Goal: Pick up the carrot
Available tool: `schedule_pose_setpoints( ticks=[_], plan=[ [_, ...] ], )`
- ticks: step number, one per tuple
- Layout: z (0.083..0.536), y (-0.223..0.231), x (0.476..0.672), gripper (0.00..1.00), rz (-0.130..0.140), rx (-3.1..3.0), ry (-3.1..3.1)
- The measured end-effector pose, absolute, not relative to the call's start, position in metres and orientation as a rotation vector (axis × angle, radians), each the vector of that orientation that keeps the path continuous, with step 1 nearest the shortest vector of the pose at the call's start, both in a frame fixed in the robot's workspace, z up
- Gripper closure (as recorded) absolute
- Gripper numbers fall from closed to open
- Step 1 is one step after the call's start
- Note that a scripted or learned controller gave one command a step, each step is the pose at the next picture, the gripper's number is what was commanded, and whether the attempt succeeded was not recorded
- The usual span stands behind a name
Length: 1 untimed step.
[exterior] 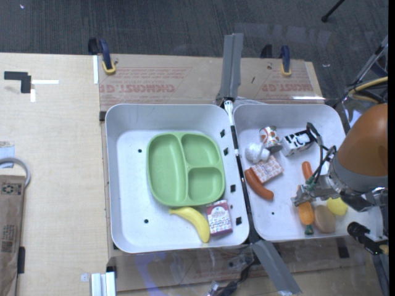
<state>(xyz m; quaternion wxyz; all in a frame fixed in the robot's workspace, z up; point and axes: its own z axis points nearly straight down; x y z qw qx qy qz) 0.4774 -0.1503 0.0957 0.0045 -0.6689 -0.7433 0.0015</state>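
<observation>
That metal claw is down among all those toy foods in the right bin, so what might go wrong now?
The carrot lies tight against a tan potato-like toy and a yellow lemon-like toy, so the gripper might pinch or shove those instead. A second orange piece nearby might be mistaken for the target.

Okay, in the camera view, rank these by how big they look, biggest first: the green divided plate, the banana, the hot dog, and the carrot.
1. green divided plate, clearly largest.
2. banana and hot dog look about alike in length, so I won't rank one over the other.
3. carrot, smallest, though the tool covers part of it.
</observation>
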Motion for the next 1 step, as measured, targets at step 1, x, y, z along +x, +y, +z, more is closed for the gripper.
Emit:
schedule_pose_setpoints(
  ticks=[1],
  plan=[
    [0.1890,-0.0643,0.4785,1.00,0.005,-2.062,-2.366]
  ],
)
